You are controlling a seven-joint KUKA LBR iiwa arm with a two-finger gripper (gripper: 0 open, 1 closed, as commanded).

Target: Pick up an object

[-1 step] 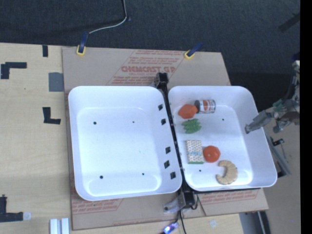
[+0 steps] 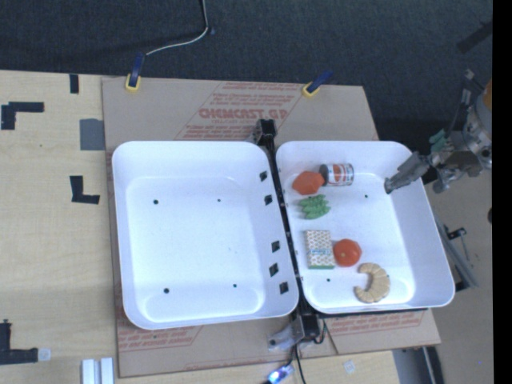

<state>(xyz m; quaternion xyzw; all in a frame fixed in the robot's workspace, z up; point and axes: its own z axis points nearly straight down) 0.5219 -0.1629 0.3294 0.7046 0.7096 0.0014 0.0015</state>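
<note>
The right bin (image 2: 416, 238) holds several small items: an orange-red fruit (image 2: 307, 183), a small can (image 2: 338, 174) lying on its side, a green leafy piece (image 2: 315, 207), a patterned box (image 2: 319, 249), a red tomato (image 2: 347, 252) and a croissant (image 2: 373, 282). My gripper (image 2: 420, 181) hangs over the bin's upper right rim, right of the can and apart from every item. Its fingers look spread, open, with nothing between them.
The left bin (image 2: 128, 214) sits beside the right one on a cardboard sheet (image 2: 232, 110). Black clips (image 2: 276, 246) run along the divide between the bins. A cable (image 2: 200, 22) trails across the dark floor at the back.
</note>
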